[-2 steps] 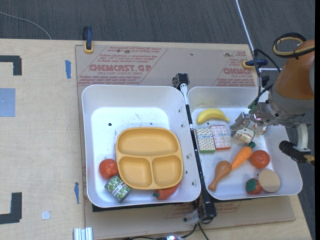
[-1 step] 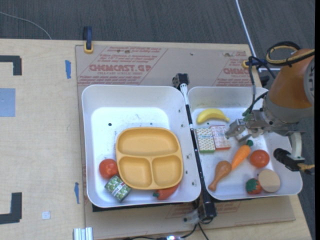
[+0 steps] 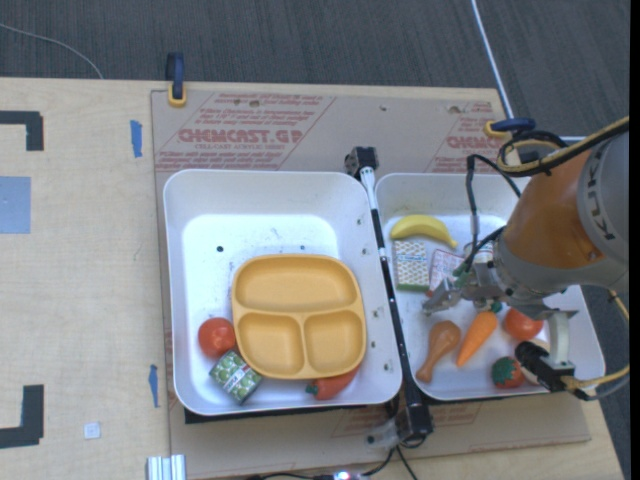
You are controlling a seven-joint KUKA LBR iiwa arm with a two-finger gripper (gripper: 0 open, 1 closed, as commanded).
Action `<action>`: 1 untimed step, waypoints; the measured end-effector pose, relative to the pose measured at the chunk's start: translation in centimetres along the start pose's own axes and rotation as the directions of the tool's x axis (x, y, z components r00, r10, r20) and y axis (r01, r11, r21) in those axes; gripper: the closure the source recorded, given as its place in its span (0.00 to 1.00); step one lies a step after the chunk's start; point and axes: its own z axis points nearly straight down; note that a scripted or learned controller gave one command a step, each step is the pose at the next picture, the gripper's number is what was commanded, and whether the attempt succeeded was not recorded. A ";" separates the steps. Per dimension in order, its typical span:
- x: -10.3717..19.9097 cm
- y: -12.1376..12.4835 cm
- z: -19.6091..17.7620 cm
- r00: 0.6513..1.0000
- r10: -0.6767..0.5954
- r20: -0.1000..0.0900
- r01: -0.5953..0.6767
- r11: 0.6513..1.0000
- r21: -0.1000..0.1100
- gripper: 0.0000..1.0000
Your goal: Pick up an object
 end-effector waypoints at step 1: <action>-0.2 0.1 -1.1 1.000 0.002 0.005 -0.002 1.000 -0.006 1.00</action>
